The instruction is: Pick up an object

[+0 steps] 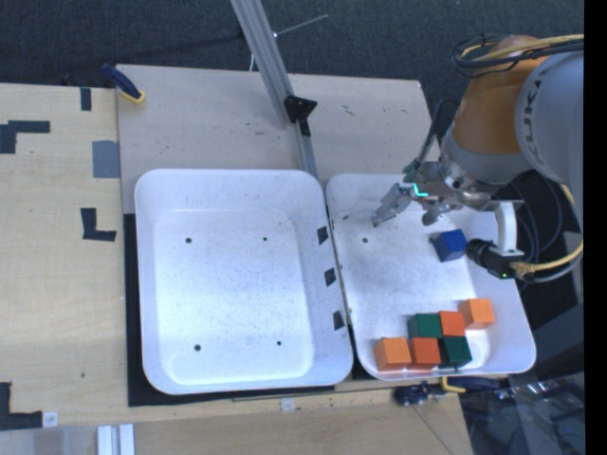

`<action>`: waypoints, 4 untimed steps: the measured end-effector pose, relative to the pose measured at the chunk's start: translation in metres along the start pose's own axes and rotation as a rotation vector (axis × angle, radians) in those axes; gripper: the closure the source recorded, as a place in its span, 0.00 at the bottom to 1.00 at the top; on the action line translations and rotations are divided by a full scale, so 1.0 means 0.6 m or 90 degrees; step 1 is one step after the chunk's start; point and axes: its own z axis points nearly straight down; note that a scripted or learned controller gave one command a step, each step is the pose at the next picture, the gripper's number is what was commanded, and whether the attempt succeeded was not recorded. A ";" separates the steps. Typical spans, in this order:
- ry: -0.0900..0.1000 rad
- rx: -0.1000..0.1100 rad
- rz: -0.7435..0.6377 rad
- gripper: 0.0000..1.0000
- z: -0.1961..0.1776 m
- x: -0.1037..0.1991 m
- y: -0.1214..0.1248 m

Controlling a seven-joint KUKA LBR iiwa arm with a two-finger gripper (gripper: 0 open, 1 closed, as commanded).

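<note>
White bins are sitting side by side on the bench: the left bin (pixel 232 278) and the right bin (pixel 379 282). Grey arm (pixel 531 93) is reaching over the right bin. Its gripper (pixel 410 209) is hanging with fingers spread, gripping nothing. A blue block (pixel 450 245) is lying just beside it; orange and green blocks (pixel 434 337) are clustering at the near edge.

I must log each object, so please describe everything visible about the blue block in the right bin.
The blue block is a small cube of plain, solid blue, seemingly matte. It sits slightly turned on the floor of the right bin, near its far right side, alone, apart from the orange and green blocks. The tool hangs just above and left, not touching it.
</note>
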 end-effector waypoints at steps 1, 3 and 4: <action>0.000 0.003 0.000 0.00 0.074 0.006 -0.002; 0.000 0.001 0.000 0.00 0.185 0.005 -0.004; 0.000 0.001 -0.001 1.00 0.169 0.006 -0.004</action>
